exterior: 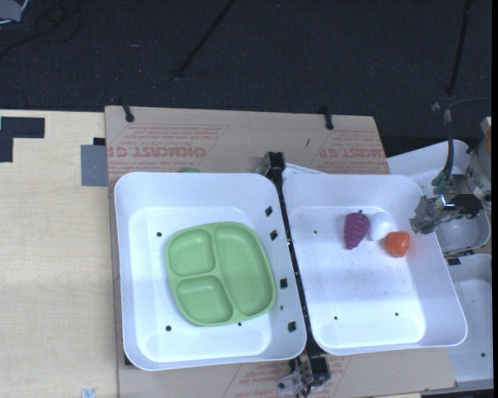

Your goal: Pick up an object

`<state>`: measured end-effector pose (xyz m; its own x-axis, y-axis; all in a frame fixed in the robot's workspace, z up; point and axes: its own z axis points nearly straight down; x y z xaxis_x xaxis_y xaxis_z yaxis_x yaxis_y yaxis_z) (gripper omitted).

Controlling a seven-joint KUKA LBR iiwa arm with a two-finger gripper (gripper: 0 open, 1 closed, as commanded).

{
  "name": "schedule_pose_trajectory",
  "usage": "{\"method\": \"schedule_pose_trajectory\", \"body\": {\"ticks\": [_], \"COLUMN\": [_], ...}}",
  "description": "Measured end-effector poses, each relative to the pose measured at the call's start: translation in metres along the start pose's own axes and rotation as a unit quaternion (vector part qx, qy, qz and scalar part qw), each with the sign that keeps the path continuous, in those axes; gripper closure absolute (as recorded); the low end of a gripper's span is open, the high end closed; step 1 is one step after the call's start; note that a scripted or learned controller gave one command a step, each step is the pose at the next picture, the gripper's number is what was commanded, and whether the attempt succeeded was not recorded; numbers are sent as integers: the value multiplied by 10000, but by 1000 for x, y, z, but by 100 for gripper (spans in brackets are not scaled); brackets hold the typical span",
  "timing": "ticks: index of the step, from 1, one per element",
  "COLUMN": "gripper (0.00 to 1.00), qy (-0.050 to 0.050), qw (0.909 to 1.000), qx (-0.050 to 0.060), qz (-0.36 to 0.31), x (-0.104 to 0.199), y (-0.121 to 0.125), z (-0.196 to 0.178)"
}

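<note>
Three small objects lie in the upper right part of the right bin (373,322). A purple bunch of grapes (356,229) lies beside a small white ball-like object (381,225). Just to their right rests an orange-red round fruit (397,243). My gripper (427,215) hangs at the bin's right rim, a little right of and above the orange-red fruit, apart from it. Nothing shows in its grasp. The grey wrist behind it reaches off to the right.
A green three-compartment plate (220,272) fills the middle of the left bin (141,222). A black divider bar (286,255) runs between the bins. Cardboard (232,143) lies under both, and a wooden bench top (41,264) spreads to the left.
</note>
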<state>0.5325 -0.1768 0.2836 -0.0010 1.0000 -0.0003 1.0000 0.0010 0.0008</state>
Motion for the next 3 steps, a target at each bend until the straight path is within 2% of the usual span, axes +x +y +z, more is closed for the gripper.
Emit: {"method": "schedule_pose_trajectory", "body": {"ticks": [1,2,3], "gripper": [100,100,100], "qy": [11,13,11], "qw": [10000,10000,10000], "qx": [20,28,13], "qz": [-15,-16,-20], "x": [53,102,155], "y": [5,24,44], "z": [13,33,31]}}
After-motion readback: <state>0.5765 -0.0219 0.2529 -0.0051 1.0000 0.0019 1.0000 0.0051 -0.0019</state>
